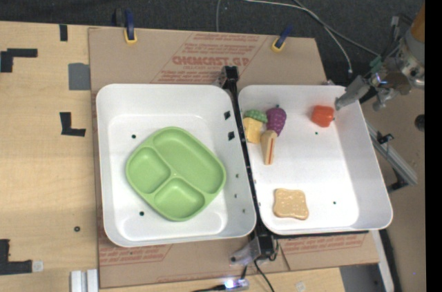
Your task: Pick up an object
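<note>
The right bin [366,173] holds several toy foods. A red tomato-like piece [322,115] lies near its far right corner. A purple grape bunch [276,119], a yellow piece [253,125] and a hot dog [268,146] cluster by its left wall. A slice of toast [290,203] lies near the front. My gripper [359,102] hangs over the far right rim, just right of the red piece, open, with nothing between its fingers. One grey finger [347,95] points toward the red piece.
The left bin [110,146] contains a green divided plate [175,173]. A black divider [238,139] runs between the bins. Cables trail across the dark floor behind the bench, and two clamps [128,27] hold the cardboard sheet.
</note>
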You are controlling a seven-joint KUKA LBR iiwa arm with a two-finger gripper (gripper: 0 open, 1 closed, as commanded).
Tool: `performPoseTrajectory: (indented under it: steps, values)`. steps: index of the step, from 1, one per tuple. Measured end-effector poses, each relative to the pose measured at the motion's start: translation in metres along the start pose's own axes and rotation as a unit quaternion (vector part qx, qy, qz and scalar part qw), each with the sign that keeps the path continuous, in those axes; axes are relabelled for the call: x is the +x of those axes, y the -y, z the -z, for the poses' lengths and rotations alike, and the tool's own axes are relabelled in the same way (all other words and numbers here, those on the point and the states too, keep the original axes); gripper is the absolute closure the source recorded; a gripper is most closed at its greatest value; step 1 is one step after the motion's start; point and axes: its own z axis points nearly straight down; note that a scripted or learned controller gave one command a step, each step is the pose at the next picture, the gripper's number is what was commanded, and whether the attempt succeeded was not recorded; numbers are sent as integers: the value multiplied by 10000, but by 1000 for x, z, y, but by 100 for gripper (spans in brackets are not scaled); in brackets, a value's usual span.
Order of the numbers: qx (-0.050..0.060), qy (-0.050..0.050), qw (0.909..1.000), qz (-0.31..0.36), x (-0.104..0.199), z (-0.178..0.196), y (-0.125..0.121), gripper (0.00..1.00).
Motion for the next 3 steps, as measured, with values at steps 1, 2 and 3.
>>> performPoseTrajectory:
  steps: [1,2,3]
  values:
    - [-60,16,10000,19,1,8,-2,0]
    - [-40,13,10000,21,6,-37,0,0]
    - [-38,12,10000,21,13,-83,2,0]
